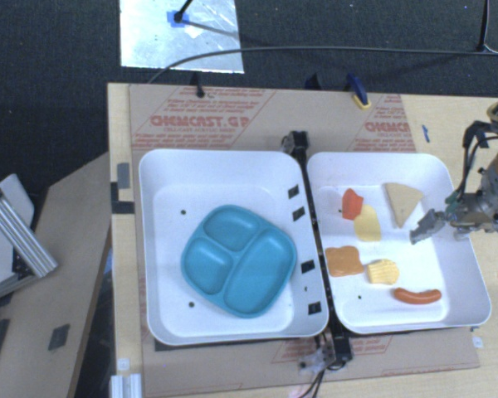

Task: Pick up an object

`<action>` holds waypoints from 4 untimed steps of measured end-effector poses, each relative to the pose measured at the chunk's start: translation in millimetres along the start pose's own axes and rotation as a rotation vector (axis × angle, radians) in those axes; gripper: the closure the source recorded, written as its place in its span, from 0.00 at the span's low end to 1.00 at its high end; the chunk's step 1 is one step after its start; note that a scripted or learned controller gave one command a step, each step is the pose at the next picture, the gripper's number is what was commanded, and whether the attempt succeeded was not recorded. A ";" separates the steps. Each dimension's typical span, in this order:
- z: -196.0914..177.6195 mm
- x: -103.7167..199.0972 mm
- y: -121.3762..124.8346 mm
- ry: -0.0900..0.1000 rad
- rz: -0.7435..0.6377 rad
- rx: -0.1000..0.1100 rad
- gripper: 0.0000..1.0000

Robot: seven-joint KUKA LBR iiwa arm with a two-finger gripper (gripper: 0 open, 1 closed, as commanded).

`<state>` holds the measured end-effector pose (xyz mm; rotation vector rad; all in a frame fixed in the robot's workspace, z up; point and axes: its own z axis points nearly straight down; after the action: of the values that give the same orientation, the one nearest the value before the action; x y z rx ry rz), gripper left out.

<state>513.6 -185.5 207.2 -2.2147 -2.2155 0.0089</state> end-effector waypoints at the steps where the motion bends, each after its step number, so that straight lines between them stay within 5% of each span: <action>1: -6.0 0.4 2.9 -0.003 -0.004 -0.011 0.00; 4: 124.3 -8.6 7.9 -0.002 0.000 -0.011 0.00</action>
<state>520.2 -193.8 82.7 -2.2209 -2.2223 -0.0005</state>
